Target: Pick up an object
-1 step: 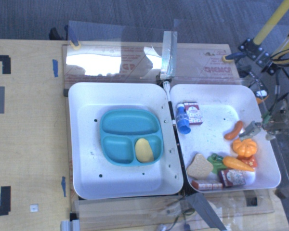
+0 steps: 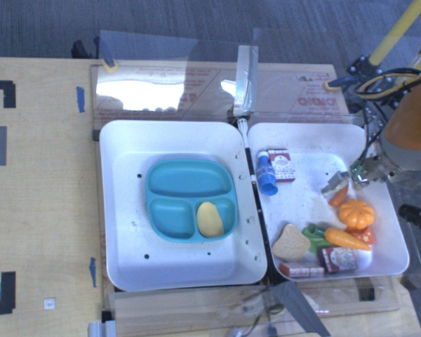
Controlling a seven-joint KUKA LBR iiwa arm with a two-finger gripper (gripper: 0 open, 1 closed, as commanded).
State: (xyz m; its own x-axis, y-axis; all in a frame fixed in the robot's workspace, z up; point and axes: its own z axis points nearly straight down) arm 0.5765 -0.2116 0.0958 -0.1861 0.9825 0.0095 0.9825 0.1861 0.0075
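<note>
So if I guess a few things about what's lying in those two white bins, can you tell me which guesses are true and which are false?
1. A yellow potato-like piece lies in a compartment of the teal divided tray. True.
2. The teal tray sits in the right bin. False: it sits in the left bin.
3. The small orange pumpkin is in the right bin. True.
4. The blue bottle lies in the teal tray. False: it lies in the right bin, near the divider, beside a red and white carton.
5. The carrot lies below the pumpkin in the picture. True.
6. The gripper is over the left bin. False: it is over the right bin.
</note>
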